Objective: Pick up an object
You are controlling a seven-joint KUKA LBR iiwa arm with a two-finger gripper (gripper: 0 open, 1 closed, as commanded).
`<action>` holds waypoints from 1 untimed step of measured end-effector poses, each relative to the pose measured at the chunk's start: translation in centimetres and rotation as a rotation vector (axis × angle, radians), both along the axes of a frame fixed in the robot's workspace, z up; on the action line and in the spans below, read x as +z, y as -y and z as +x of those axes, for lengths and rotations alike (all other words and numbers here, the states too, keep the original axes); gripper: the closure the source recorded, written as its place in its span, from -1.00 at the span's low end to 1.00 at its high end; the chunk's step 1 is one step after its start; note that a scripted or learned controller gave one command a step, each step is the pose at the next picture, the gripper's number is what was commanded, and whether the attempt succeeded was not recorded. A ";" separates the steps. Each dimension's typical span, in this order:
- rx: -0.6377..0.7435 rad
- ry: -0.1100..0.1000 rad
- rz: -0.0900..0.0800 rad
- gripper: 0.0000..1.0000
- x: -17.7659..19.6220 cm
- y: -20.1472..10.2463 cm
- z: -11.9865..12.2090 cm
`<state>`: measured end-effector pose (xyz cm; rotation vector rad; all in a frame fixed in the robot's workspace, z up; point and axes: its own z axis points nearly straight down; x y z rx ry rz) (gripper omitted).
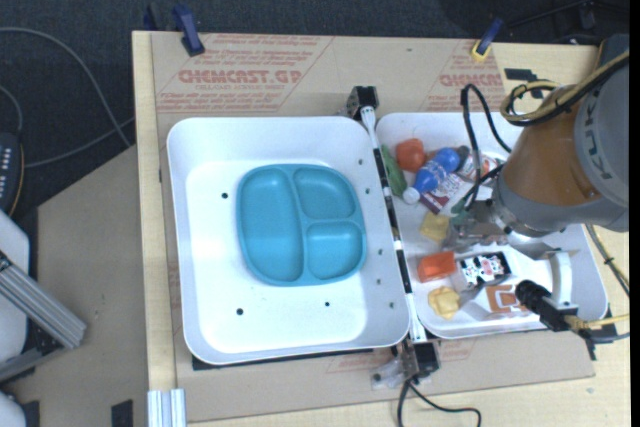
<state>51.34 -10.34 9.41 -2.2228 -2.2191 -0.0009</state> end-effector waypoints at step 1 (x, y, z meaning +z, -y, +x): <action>0.000 0.000 0.000 -1.00 0.0 0.0 0.0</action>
